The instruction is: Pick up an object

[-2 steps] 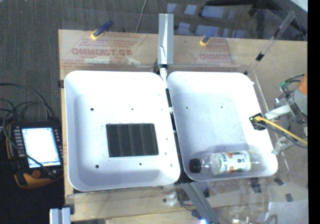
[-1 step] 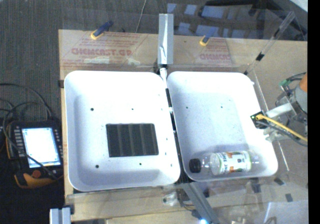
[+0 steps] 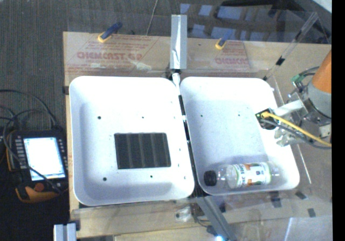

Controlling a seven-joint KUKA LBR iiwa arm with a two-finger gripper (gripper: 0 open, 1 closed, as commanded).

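- Two white bins (image 3: 86, 126) are sitting side by side on a cardboard-topped bench.
- At the right bin's (image 3: 226, 100) far edge the gripper (image 3: 280, 121) is hovering; whether it is open or closed cannot be told.
- Cables are hiding its tip.
- A clear plastic bottle (image 3: 243, 175), black-capped, is lying on its side just below the gripper.
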